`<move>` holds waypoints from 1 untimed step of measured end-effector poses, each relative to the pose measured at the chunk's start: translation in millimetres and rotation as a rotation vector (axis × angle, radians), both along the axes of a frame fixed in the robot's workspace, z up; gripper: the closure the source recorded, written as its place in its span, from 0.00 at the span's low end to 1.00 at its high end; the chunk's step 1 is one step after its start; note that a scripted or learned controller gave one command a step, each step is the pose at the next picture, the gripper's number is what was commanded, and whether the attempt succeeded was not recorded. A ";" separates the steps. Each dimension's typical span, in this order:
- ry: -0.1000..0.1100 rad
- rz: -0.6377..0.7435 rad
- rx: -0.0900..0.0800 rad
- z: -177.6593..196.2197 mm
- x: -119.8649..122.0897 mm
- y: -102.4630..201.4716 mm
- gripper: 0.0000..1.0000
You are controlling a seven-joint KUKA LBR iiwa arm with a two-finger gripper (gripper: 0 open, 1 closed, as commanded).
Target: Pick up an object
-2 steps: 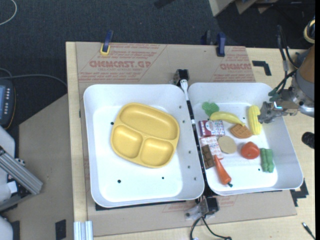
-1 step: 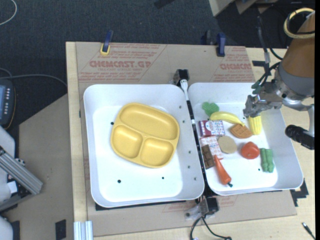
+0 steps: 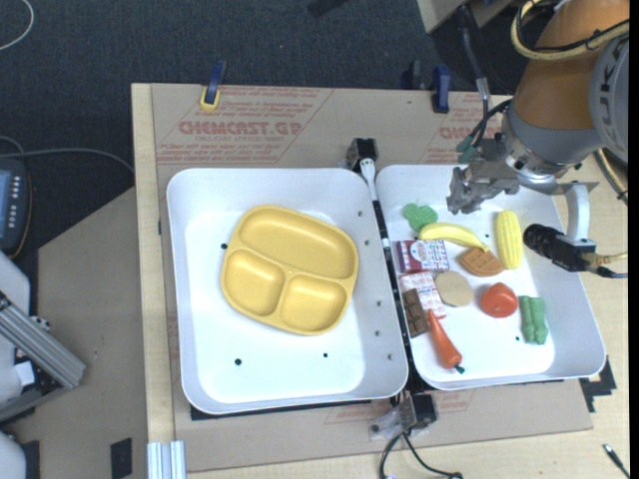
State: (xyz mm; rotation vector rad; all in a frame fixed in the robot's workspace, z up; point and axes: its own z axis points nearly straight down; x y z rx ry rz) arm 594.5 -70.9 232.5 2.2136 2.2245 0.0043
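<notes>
Gripper (image 3: 469,200) was over the right bin (image 3: 574,352), near its back edge, hanging above bare floor. Nothing between the fingers that I could see; whether jaws were open or shut, can't tell, too small and dark from this angle.

Pickable stuff all lay in front of and beside it, in the same bin:
- banana (image 3: 451,235): nearest, just in front of the gripper, long axis running roughly left-right w/ a slight curve
- green veg (image 3: 420,216): just to the gripper's left-front
- corn (image 3: 509,238): to the right-front, long axis running front-back
- further fwd: box (image 3: 423,255), bread-ish piece (image 3: 481,262), round cookie (image 3: 454,289), tomato (image 3: 498,299), carrot (image 3: 443,339), green pepper (image 3: 533,319)

Left bin (image 3: 200,367) held a yellow tray (image 3: 290,269), well apart from the gripper, not a likely target.

Arm pose: came in from the right, orange band high over the bin's back right corner, wrist pointing down and slightly left.

My read: banana was the closest candidate; needs a short move fwd and a descent, w/ jaws set across its short axis, i.e. closing front-back. Risk: corn and box sit close, could get nudged
</notes>
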 end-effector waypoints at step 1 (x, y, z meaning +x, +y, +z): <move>0.001 -0.001 0.001 2.5 14.8 43.4 1.00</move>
